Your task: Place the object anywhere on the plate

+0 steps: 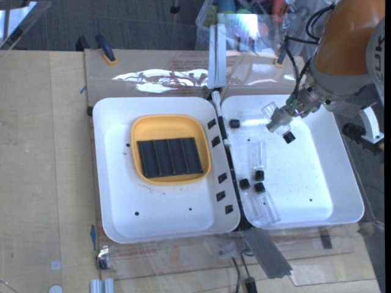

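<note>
A black ridged rectangular object (170, 157) lies flat inside the yellow plate (168, 122), which sits in the left white bin (116, 212). My gripper (279, 124) hangs over the upper middle of the right bin (330, 188), well to the right of the plate and apart from the object. Its fingers (269, 110) stand open with nothing between them. The orange band of the arm (351, 29) rises above it at the top right.
Small black pieces (258, 176) and a clear plastic item (259, 154) lie in the right bin near the divider. A ridge with black clips (221, 179) separates the two bins. Clutter and a clear panel (244, 29) stand behind the bins.
</note>
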### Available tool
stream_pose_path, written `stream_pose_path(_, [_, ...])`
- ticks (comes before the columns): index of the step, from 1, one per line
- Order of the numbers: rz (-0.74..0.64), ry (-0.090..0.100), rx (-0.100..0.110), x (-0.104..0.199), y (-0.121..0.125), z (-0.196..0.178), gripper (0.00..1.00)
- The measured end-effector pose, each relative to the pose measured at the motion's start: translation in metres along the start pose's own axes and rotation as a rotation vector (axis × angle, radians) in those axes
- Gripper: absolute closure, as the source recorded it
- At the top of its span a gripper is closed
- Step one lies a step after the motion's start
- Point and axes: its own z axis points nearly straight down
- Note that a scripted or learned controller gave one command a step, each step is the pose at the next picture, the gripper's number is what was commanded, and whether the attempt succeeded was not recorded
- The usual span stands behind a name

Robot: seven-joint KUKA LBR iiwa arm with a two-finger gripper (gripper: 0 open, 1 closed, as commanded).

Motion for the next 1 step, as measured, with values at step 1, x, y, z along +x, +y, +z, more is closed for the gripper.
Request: stream_pose_path(1, [-0.211, 0.000, -0.001, -0.0006, 0.0241, 0.0118, 1.00])
